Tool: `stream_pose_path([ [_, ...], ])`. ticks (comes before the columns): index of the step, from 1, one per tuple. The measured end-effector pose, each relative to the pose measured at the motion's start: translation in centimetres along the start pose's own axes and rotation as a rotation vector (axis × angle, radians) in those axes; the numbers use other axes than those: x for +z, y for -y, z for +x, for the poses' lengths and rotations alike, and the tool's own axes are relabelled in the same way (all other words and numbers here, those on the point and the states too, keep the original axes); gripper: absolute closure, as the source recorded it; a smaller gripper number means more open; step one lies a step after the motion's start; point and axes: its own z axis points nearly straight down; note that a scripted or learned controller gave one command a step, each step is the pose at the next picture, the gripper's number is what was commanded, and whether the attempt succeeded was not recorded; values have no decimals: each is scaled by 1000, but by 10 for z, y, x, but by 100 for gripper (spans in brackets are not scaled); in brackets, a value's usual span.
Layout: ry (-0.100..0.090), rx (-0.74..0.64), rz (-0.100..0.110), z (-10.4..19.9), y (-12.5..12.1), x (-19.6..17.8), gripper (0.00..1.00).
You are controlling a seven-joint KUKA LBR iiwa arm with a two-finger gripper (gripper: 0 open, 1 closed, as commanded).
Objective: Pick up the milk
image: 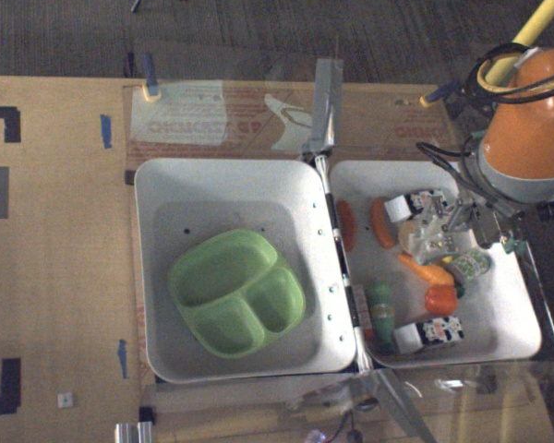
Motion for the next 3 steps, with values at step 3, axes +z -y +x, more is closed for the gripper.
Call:
stream_pose_path([
  [3,1,-484,-1,-29,-24,-22,100],
])
